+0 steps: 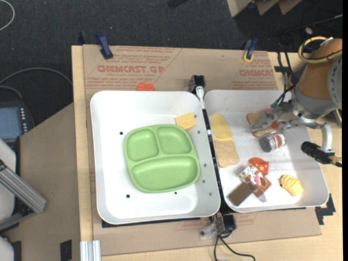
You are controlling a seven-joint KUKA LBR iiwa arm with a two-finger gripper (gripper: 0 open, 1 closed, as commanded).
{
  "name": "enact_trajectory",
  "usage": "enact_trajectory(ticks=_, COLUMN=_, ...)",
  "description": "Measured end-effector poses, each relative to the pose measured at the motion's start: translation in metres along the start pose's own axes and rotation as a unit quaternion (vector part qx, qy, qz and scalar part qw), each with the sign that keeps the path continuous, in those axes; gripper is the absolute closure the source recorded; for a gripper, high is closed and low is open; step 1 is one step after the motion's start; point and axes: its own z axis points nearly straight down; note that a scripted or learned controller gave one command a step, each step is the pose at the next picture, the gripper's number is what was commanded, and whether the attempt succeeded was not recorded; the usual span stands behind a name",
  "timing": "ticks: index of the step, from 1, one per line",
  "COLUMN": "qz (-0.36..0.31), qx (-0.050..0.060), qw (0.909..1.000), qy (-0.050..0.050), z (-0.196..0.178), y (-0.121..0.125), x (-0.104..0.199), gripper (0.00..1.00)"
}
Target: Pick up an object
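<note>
In the right bin (318, 197), the gripper (267, 125), jaw state impossible to tell, is crowding the small can (272, 142), risking rolling it away.

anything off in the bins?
Mostly normal clutter. One oddity: a small can lies on its side in the right bin, close below the end effector. A yellow block sits in the left bin, just off the green tray. No spill or damage visible.
</note>
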Motion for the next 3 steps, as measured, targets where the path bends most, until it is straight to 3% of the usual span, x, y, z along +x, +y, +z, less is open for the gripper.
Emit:
enact_trajectory(ticks=1, qz=-0.001, qx=0.004, qw=1.0000, qy=0.001, z=-0.003, y=0.028, x=0.052, gripper=0.00)
enact_trajectory(ticks=2, qz=-0.001, qx=-0.002, qw=1.0000, qy=-0.001, z=-0.015, y=0.029, x=0.050, gripper=1.00)
enact_trajectory(ticks=3, qz=0.002, qx=0.005, qw=1.0000, qy=0.002, z=-0.028, y=-0.110, x=0.053, gripper=1.00)
